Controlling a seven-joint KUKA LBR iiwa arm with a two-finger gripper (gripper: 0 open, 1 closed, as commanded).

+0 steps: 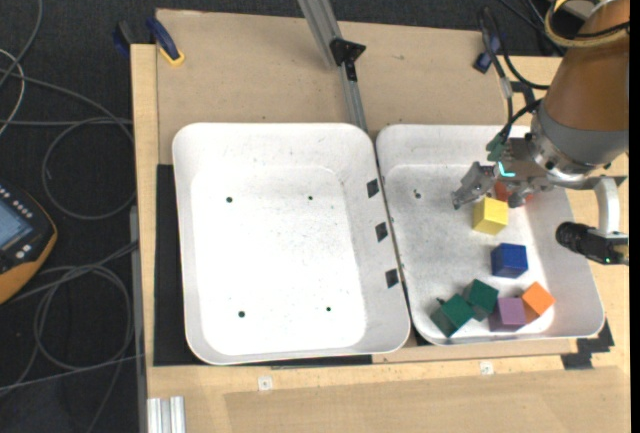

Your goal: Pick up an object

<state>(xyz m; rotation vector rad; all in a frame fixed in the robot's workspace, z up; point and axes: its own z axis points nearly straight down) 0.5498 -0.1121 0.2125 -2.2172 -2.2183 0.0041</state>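
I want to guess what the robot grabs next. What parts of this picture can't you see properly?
- Gripper: in the camera view, too small and blurred to tell how its jaws stand above the yellow block.
- Something red by the gripper: mostly hidden behind it, so unidentifiable.
- Purple block: partly covered by the orange block and green blocks.
- Arm: cut off by the right edge.

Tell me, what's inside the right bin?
The right bin holds a yellow, a blue, an orange, a purple and two green blocks. The gripper covers anything beneath it.
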